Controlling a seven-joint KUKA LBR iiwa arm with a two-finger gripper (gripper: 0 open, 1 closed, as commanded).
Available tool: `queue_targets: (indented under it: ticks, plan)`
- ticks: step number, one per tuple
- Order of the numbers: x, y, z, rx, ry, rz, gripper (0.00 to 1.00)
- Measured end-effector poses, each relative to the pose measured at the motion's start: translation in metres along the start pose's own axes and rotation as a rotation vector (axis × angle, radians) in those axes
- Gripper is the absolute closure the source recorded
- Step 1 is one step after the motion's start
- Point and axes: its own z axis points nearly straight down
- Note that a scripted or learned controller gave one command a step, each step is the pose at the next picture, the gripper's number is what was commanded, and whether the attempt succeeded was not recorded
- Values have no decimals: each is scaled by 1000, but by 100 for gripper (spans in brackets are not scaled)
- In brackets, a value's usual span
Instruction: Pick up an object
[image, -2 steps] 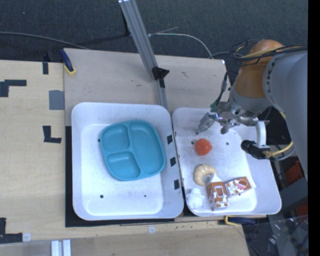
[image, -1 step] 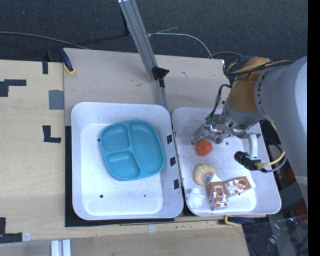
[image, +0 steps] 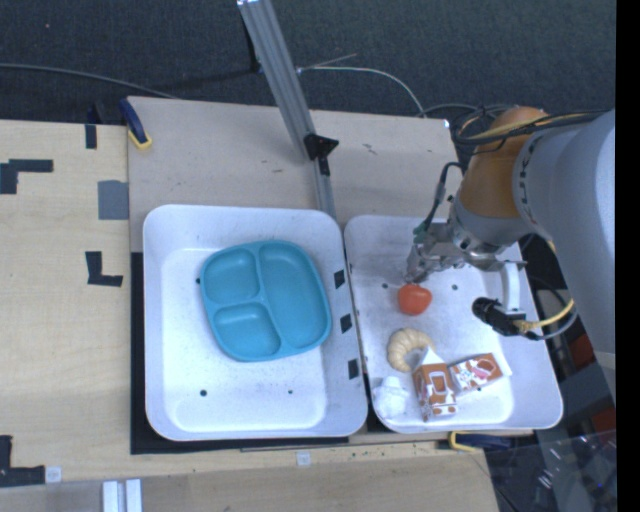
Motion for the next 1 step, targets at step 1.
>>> queue_targets:
  ticks: [1]
  plan:
    - [-4,-6,-46,-5,-1,2,100]
